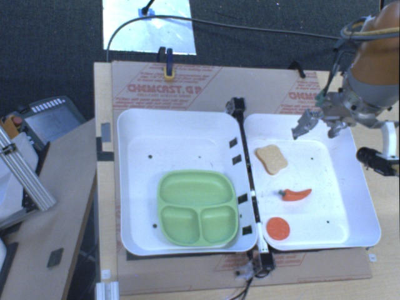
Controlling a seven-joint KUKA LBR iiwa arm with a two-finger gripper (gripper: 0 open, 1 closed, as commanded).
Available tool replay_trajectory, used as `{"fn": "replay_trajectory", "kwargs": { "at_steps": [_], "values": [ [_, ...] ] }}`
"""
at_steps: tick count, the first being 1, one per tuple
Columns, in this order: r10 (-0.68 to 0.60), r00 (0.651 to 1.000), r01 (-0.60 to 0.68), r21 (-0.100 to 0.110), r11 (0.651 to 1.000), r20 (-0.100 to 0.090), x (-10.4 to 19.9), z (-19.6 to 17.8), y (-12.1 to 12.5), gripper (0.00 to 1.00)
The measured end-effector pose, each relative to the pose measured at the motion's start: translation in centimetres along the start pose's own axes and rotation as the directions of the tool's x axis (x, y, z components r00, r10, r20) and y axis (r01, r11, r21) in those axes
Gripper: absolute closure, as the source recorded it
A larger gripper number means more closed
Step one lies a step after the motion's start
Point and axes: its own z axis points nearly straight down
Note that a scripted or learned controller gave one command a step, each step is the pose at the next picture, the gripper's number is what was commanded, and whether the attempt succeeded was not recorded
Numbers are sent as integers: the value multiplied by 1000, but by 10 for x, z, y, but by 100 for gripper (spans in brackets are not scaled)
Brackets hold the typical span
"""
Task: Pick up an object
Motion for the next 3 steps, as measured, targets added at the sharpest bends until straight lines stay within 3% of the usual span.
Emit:
{"fn": "replay_trajectory", "kwargs": {
  "at_steps": [1,3],
  "values": [
    [-2,1000,2,-10,1000,1,0,-6,2,0],
    [1,1000,-1,-7,1000,1,-10,88,-5,0]
  ]
}}
